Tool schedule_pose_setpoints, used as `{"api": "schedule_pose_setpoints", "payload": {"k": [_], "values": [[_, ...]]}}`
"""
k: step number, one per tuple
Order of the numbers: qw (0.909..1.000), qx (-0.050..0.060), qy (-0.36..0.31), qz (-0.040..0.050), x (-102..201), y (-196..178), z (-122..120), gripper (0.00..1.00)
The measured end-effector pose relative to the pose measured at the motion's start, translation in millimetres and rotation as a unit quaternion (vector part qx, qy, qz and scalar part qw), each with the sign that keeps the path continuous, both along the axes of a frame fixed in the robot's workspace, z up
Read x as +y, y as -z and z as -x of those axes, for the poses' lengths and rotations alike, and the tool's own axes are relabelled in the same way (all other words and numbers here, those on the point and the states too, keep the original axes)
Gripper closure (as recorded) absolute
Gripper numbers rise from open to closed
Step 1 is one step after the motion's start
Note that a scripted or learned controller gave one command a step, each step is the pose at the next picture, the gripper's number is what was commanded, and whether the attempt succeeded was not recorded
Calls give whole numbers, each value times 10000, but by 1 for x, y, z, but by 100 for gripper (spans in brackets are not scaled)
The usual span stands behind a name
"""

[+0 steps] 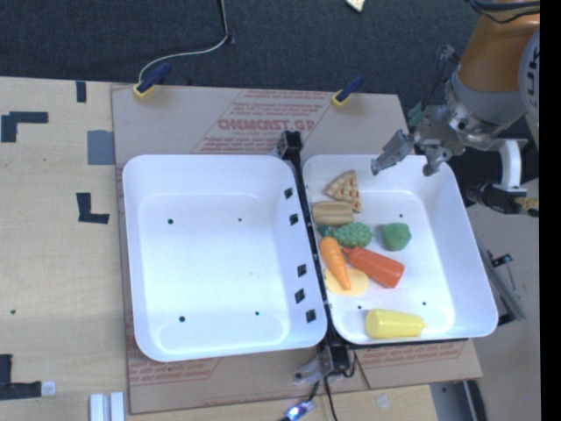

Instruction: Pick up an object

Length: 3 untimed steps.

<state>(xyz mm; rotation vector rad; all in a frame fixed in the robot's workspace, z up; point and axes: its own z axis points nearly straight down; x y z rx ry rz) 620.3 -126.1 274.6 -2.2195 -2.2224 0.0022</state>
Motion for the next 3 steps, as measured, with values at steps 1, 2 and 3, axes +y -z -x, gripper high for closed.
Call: {"api": "schedule_pose_setpoints", "payload": {"k": [1, 2, 3], "values": [[10000, 0, -10, -2, 1, -10, 0, 100], [10000, -39, -16, 2, 15, -52, -51, 100], [10000, 51, -2, -7, 28, 51, -46, 100]]}}
